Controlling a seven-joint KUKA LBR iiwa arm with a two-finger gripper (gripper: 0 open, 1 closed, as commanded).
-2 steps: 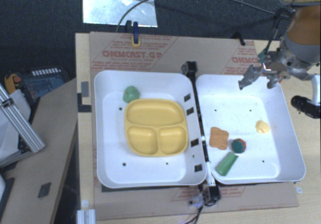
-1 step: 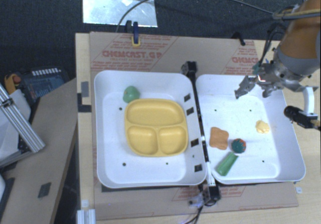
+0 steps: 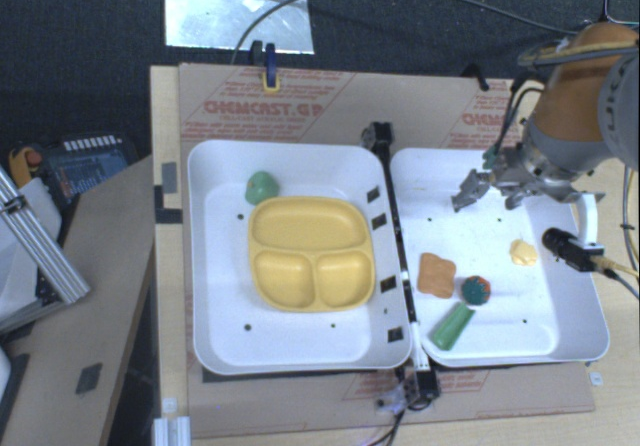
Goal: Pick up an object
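Observation:
In the right bin lie an orange-brown flat piece, a small red-and-teal ball, a green cylinder and a pale yellow lump. My gripper hangs over the bin's upper part, above and apart from all of them. Its fingers are spread, open, with nothing between them. The arm's grey body with the orange band reaches in from the right.
The left bin holds a yellow divided tray and a small green object at its upper left. A black clip ridge separates the bins. Cables run over the back of the bench.

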